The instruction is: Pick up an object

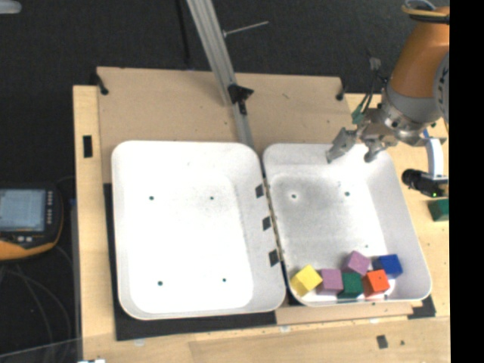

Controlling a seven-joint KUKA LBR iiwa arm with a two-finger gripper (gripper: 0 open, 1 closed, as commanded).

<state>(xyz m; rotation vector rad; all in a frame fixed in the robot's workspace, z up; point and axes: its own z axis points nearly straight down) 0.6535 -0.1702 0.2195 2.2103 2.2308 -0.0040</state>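
Note:
Several small blocks huddle along the near edge of the right bin (302, 174): a yellow block (307, 279), a purple block (331, 280), a green block (352, 283), an orange block (376, 282), a second purple block (358, 262) and a blue block (389, 265). My gripper (354, 151) hangs above the far right part of that bin, well away from the blocks. Its two fingers stand spread apart with nothing between them.
The left bin (189, 225) lies beside the right one. A slanted metal pole (219, 51) rises from between the bins at the back. A handheld device (26, 214) rests off the bench at the left.

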